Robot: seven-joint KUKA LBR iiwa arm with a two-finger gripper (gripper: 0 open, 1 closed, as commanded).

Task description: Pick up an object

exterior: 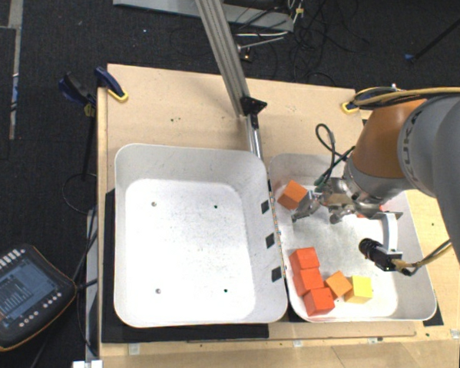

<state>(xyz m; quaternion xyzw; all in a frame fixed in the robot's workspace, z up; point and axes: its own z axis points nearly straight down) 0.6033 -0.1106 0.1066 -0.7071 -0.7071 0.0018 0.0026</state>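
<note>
Nearest the camera, at the lower left, a handheld control pendant (16,295) is cut off by the frame edge. On the table (188,108), the right bin (408,304) holds three red blocks (311,280) touching in a row beside its left wall, with an orange cube (338,284) touching a yellow cube (361,288). Another orange cube (292,195) sits farther back, just left of the pincer (305,209), whose grip cannot be made out. The left bin (131,166) adjoins it.
</note>
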